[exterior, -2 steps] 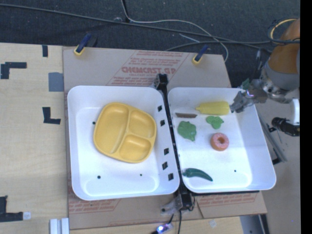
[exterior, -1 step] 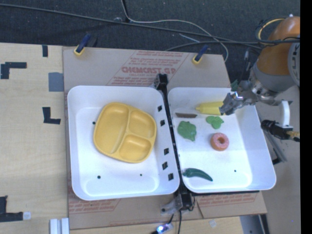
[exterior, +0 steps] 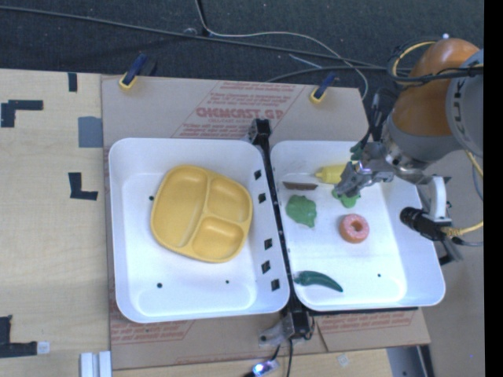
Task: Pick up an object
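the pincer (exterior: pixel 350 181) hangs low over the upper part of the right bin (exterior: pixel 409 289), reached in from the right with the orange band of the arm (exterior: pixel 440 85) behind it; whether its tips are spread or pressed together cannot be told from this slant, and nothing can be seen pinched between them. the likeliest thing to be picked lies right at the pincer: a small green piece (exterior: pixel 348 201) just beneath its tips, with a yellow piece (exterior: pixel 330 173) touching or nearly touching its far side, so the pincer seems set over that little cluster for a descent. a dark brown piece (exterior: pixel 299 184) lies a little beyond the pincer toward the divider, a green leafy toy (exterior: pixel 301 210) sits below that, a pink ring (exterior: pixel 354 228) lies just nearer the camera than the pincer, and a dark green pepper (exterior: pixel 318 281) rests well away by the bin's near wall. the crowding at the tips is the risk: closing there could catch two pieces or nudge one aside. open white floor lies to the pincer's arm side and toward the near right corner, giving room to lift and pull back; the divider (exterior: pixel 271 210) and the bin's far wall are the close edges. across the divider, well apart from the pincer, the left bin (exterior: pixel 134 289) holds a yellow sectioned tray (exterior: pixel 202 212), out of the way on the table (exterior: pixel 47 250).
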